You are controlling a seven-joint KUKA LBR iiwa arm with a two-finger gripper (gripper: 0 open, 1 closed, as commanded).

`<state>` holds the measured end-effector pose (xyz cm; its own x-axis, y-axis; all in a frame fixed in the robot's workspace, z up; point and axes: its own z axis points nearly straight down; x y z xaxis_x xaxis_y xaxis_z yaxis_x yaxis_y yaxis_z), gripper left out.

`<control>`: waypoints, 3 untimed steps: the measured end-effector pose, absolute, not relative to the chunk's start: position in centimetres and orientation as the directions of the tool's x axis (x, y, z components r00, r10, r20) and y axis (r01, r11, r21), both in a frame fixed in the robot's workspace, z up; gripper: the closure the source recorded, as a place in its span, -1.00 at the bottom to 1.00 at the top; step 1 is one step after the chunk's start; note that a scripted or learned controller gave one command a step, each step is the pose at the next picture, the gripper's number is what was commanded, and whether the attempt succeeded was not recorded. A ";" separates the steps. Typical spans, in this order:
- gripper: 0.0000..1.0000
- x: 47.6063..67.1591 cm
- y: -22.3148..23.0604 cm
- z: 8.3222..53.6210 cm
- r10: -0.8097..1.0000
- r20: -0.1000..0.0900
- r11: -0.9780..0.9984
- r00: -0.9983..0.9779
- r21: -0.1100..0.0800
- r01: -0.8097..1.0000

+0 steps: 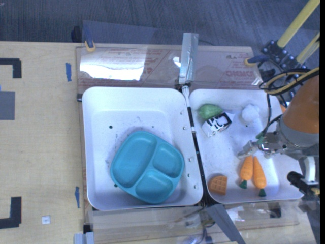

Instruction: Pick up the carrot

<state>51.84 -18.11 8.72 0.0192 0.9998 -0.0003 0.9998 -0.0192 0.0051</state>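
While the gripper hovers just above the carrot (two lie side by side), approach step; grip state unreadable. Next: descend straight, close.

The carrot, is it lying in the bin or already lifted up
Lying in the bin. The carrot rests flat on the right bin's white floor, and the gripper sits just above its top end.
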 end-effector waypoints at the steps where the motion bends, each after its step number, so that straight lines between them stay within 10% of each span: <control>1: 1.00 52.1 -18.3 9.9 1.000 -0.005 -0.021 0.021 0.013 1.000; 2: -1.00 52.0 -18.2 9.8 1.000 -0.004 -0.021 0.021 0.011 1.000; 3: -1.00 49.3 -19.9 9.3 0.991 0.014 0.133 -0.134 0.026 0.991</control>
